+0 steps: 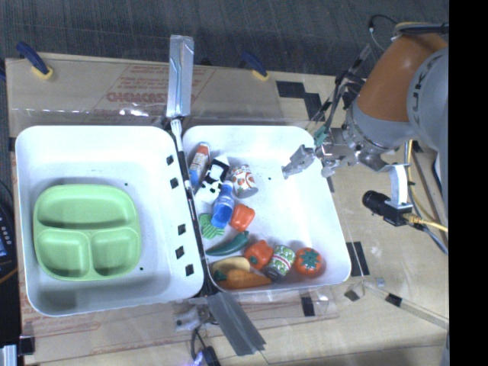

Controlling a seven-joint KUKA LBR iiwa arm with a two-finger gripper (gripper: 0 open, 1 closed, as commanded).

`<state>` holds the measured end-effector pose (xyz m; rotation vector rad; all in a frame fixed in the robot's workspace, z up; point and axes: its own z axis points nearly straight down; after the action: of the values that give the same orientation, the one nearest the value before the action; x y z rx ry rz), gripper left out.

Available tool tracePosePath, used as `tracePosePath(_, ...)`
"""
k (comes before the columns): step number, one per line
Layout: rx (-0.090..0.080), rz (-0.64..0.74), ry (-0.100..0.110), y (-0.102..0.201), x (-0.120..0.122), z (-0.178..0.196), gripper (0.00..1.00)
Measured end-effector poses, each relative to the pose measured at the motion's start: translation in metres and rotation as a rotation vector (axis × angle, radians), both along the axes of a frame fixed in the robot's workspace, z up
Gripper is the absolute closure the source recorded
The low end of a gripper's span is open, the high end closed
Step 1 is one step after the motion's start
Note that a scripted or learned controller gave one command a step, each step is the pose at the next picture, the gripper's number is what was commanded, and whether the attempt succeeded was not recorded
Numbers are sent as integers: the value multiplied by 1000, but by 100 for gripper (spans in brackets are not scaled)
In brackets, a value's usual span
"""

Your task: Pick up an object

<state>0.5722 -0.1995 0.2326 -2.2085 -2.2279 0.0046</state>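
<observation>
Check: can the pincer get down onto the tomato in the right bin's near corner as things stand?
Probably yes. The pincer hangs above bare bin floor, and the tomato lies uncovered at the pile's outer end. The bin wall close beside it could crowd one side.

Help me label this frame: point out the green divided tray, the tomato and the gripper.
green divided tray (pixel 85 207), camera view, its rim between compartments.
tomato (pixel 309 261), camera view, its red top.
gripper (pixel 299 161), camera view, at the fingertips.

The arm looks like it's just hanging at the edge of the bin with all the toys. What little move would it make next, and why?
Probably a short move left and down toward the toy pile. The gripper hovers near the right bin's upper right part over bare white floor, with nothing between its fingers, while the toys cluster along the bin's left and bottom.
</observation>
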Motion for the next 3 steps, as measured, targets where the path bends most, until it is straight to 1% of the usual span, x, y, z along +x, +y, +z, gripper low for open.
tracePosePath(1, -1, -29, 0, 72, 5, 16, 0)
tracePosePath(2, 1, 280, 1, 121, -36, -8, 0)
tracePosePath(3, -1, 225, -2, 93, -9, -35, 0)
